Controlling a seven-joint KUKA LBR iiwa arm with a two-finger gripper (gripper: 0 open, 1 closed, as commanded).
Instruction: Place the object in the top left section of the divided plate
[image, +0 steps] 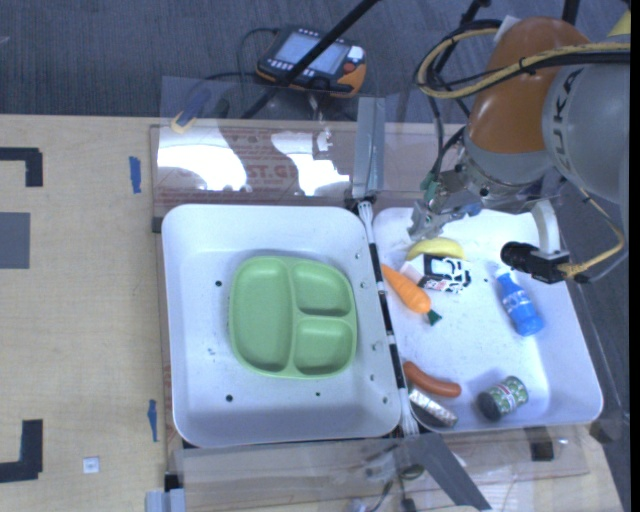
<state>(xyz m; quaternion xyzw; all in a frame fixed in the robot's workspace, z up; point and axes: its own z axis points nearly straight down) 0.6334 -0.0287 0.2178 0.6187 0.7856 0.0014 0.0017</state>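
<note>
In the right-hand white bin (560, 390), toward its 12 o'clock edge, the end effector (432, 218) hangs just above a yellow banana (437, 247); whether it is apart or together I cannot tell, and nothing shows gripped in it. The banana lies touching a black-and-white toy (446, 272) at its 6 o'clock side. At 8 o'clock from the banana rests an orange carrot (409, 290), close to the divider between the bins. A blue bottle (519, 303) lies at 3 o'clock in this bin, well apart from the banana. Near the 6 o'clock edge sit a sausage (433, 381), a silvery can (432, 408) and a green-labelled can (502, 396). In the left white bin (195, 250) the green divided plate (294, 316) lies at the middle.
</note>
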